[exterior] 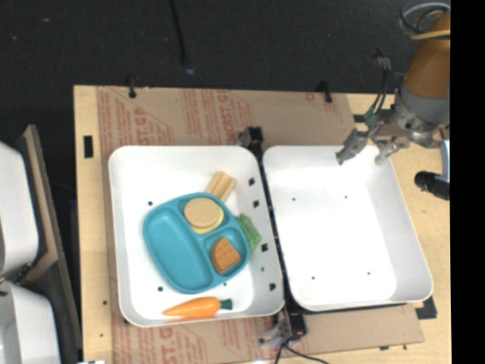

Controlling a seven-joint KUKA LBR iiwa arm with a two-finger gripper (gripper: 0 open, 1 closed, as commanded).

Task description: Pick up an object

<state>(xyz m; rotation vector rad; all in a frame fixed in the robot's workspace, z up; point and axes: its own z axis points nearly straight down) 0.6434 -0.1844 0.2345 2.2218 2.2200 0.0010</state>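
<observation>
The gripper (367, 149), its two fingers spread apart and holding nothing, hangs over the right white bin's (356, 279) far edge, while the orange plastic carrot (195, 307), likely light, stiff and slippery, lies near-side in the left white bin (125, 226), best pinched across its middle.

The arm (428, 67) is cut off at the top-right edge. A green item (250, 232) is partly hidden by the blue tray (170, 252); type can't be determined.

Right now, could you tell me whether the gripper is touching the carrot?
Apart. The camera view shows the gripper over the right bin's far edge, the carrot in the left bin.
</observation>
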